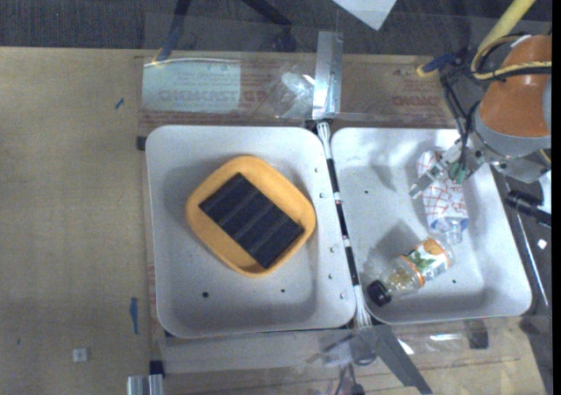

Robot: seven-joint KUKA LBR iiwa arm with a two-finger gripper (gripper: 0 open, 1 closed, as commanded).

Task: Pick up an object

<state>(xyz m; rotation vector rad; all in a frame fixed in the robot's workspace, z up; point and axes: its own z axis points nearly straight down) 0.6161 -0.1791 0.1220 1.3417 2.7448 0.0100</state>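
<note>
**Arm over the right bin, two items beneath it**

While the grey arm with its orange band point(517, 95) reaches in over the right bin point(386, 165), its end effector point(458, 167) sits at the far right part of that bin, right against the top of a crumpled white wrapper with red print point(441, 196). Whether the end effector is open or closed, or has any grip on the wrapper, cannot be told from this angle.

Just nearer the camera than the wrapper, toward the right bin's near wall, a small clear bottle with an orange label point(414, 269) lies on its side, its dark cap pointing at the divider between the bins. The bottle's base end lies just beside the wrapper's lower end; contact between them is unclear.

Left of the right bin, touching it along the shared edge, the left bin point(175, 174) holds an orange-yellow tray carrying a dark ribbed panel point(252, 225). Both bins rest on the wooden worktop point(61, 209).
</note>
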